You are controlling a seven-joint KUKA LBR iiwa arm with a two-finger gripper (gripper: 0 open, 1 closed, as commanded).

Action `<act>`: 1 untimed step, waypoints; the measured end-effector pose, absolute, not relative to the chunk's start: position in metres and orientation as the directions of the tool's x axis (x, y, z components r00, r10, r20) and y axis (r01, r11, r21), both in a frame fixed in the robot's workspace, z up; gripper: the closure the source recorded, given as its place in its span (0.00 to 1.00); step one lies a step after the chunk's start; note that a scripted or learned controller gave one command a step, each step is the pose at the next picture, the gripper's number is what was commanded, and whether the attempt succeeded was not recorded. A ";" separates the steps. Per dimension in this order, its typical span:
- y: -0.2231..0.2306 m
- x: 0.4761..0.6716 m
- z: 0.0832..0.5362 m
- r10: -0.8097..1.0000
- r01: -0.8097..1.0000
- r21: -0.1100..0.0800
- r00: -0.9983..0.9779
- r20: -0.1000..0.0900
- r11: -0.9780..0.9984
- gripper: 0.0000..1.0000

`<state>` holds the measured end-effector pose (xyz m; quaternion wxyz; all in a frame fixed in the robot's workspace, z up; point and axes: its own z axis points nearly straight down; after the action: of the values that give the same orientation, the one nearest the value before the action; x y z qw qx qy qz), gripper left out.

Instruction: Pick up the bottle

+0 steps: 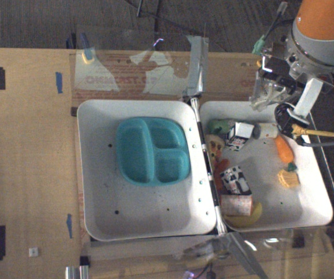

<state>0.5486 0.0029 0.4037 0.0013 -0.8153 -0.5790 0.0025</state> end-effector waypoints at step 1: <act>-0.043 0.524 0.433 0.846 0.846 -0.001 0.533 -0.004 -0.533 1.00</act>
<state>0.5240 -0.0426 0.4332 -0.0004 -0.8755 -0.4832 0.0018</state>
